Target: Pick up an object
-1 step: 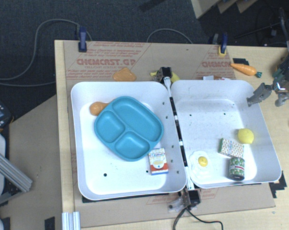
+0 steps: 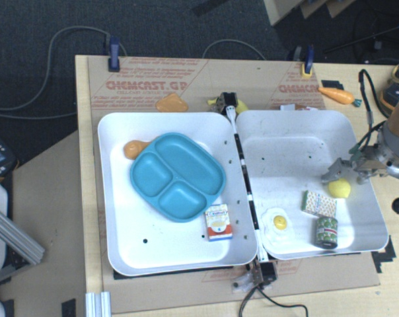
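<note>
You see the tool (image 2: 348, 170) at the right edge of the frame, over the right bin (image 2: 298, 137), just above a lemon (image 2: 340, 189); whether its fingers are apart or together cannot be told. Below the lemon lie a packet (image 2: 320, 204) and a can (image 2: 326, 232)

We see a pale wooden bench (image 2: 186, 78) on dark carpet (image 2: 41, 12), blue clamps (image 2: 113, 53) at its far edge, grey cables (image 2: 47, 65) trailing left, and aluminium framing (image 2: 11, 233) near left.
</note>
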You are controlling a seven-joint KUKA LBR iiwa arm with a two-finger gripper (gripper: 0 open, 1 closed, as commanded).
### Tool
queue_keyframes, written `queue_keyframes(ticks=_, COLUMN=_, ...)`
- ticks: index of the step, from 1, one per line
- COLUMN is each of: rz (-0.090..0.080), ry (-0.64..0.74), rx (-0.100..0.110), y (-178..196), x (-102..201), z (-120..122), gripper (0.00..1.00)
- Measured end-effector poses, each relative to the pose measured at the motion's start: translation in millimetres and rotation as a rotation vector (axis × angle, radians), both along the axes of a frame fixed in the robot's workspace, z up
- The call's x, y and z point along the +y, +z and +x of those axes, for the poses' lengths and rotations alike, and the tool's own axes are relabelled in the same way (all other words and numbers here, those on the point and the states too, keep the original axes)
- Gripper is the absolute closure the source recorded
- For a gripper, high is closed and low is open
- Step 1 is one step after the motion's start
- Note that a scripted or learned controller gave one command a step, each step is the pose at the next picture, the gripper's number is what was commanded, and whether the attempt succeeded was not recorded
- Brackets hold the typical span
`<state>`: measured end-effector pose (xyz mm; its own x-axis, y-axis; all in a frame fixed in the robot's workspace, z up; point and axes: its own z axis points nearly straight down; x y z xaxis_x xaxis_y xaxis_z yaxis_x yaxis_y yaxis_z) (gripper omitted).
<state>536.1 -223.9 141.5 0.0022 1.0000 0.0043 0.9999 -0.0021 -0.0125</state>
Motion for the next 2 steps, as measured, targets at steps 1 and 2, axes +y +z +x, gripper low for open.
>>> queue_keyframes(ticks=1, rz=0.003, ry=0.004, rx=-0.013, y=-57.4, x=7.4, z=2.7, gripper=0.0)
queue_keyframes(ticks=2, rz=-0.004, ry=0.003, rx=-0.014, y=-46.2, x=4.5, z=1.8, gripper=1.0)
